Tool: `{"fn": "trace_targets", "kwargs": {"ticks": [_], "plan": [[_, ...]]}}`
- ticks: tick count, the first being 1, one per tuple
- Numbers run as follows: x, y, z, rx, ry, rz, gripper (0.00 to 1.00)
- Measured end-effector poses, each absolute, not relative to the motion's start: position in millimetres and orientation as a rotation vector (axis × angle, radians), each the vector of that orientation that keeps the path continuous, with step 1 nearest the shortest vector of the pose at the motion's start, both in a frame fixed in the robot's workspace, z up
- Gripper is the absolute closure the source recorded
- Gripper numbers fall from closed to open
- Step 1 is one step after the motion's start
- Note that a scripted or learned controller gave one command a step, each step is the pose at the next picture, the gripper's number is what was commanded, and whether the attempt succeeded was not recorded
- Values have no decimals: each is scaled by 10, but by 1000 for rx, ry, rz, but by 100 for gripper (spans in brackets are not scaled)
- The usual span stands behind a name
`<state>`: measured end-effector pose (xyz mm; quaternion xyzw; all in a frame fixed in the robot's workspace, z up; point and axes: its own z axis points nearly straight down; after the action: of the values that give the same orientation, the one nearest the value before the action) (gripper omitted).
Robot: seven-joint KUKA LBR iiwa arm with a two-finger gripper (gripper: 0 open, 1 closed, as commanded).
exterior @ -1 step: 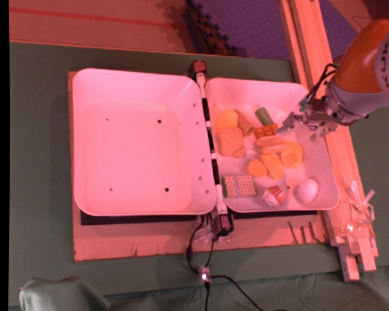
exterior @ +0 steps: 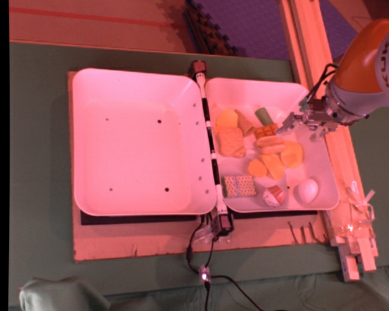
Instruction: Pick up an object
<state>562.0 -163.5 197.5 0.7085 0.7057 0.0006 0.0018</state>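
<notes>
The right shallow white bin (exterior: 324, 193) holds a crowded heap: a round yellow piece (exterior: 227, 118), an orange waffle-textured block (exterior: 231, 142), a green cylinder (exterior: 264, 115), a checkered green-and-pink block (exterior: 239, 186) and a white egg-shaped object (exterior: 306, 190). The gripper (exterior: 309, 123) hovers above the bin's upper right part; whether it is open or closed cannot be told. The left shallow white bin (exterior: 139, 141) lies beside it on the counter (exterior: 45, 141).

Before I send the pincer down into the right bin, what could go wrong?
1. The toys lie packed and touching, so the pincer could nudge neighbours or catch two.
2. The pincer hangs near the right bin's far corner, so a straight descent may strike the wall.
3. The white egg looks round and smooth; it could slip out.
</notes>
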Motion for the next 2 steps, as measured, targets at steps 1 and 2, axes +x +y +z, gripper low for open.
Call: {"fn": "trace_targets", "kwargs": {"ticks": [1,2], "plan": [[5609,-1584,1550,2227,2219,-4,0],[5613,-1581,1158,2224,2215,-2,0]]}}
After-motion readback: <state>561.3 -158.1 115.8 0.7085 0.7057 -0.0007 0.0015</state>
